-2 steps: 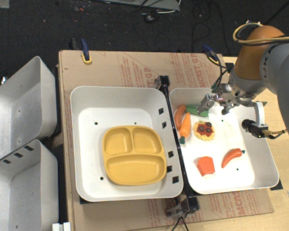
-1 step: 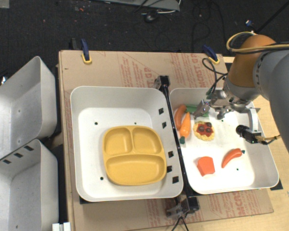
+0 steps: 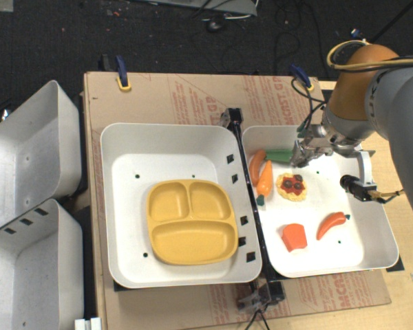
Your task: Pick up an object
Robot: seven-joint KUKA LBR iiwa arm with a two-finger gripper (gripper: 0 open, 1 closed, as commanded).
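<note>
The right bin (image 3: 344, 256) holds toy food. Two orange carrots (image 3: 262, 173) lie side by side at its left wall, with a green piece (image 3: 278, 156) just behind them. A small round tart with dark berries (image 3: 292, 186) sits near the middle. An orange-red block (image 3: 294, 236) and an orange chili pepper (image 3: 331, 225) lie toward the front. My gripper (image 3: 301, 154) hangs over the bin's back part, just right of the green piece and above the tart. I see nothing between its fingers.
The left bin (image 3: 124, 150) bears a yellow divided tray (image 3: 191, 221). A black divider clamp runs between the bins (image 3: 244, 184). Grey containers (image 3: 27, 184) stand off the bench at the left. Cables trail at the right near the arm (image 3: 358, 184).
</note>
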